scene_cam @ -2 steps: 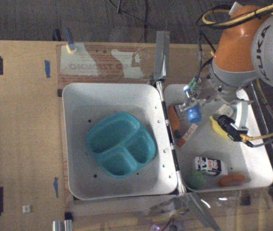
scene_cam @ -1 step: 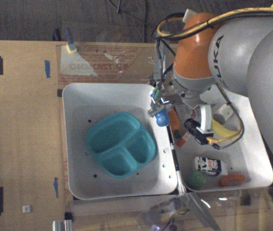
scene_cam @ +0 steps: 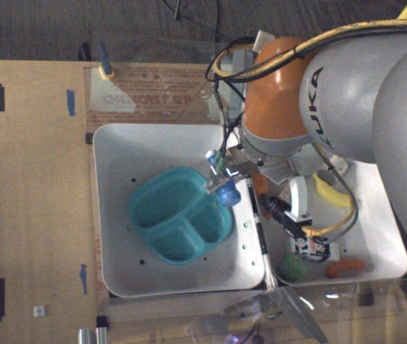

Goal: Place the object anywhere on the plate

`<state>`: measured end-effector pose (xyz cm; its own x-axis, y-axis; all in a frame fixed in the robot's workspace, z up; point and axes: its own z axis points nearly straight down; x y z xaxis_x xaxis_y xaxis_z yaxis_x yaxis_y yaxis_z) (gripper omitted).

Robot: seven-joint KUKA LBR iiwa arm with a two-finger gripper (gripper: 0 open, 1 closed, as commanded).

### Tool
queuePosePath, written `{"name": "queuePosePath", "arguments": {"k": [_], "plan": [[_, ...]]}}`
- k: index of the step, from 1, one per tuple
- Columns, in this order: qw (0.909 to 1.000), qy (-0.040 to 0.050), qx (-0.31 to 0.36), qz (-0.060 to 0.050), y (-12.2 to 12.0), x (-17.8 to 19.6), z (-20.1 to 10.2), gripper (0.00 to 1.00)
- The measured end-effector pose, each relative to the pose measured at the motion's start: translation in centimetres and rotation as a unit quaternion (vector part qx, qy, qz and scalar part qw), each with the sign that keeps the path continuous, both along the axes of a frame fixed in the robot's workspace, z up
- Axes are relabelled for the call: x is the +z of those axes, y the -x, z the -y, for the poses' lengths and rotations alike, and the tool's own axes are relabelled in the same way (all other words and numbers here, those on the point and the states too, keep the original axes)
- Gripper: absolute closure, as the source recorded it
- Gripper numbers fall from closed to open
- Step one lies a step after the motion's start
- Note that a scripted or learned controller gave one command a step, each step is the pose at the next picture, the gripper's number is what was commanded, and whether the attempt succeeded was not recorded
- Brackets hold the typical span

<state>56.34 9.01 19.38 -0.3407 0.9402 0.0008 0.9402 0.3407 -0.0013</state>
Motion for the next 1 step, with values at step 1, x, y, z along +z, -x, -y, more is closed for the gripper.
{"name": "queuePosePath", "arguments": {"k": [1], "plan": [[0.9998, -0.0001, -0.022, -0.001, -0.05, -0.96, 0.87, 1.00]]}}
